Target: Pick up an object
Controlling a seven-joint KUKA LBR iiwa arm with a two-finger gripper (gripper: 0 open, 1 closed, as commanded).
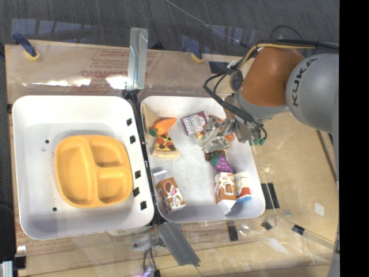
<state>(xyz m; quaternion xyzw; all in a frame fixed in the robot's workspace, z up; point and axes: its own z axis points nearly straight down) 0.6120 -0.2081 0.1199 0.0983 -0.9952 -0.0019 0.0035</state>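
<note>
The arm (288, 85) reaches from the right into the right bin (190, 203). Its gripper (216, 137) sits low among small toys; its grip state cannot be told. A yellow tray (92, 169) lies in the left bin (34, 114).

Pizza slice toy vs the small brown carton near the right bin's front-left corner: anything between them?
Nothing. In the camera view, bare white bin floor separates the pizza slice from the brown carton.

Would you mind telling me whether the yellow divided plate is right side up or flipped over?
Right side up: the yellow plate in the left bin shows its recessed compartments and raised dividers facing the camera.
</note>
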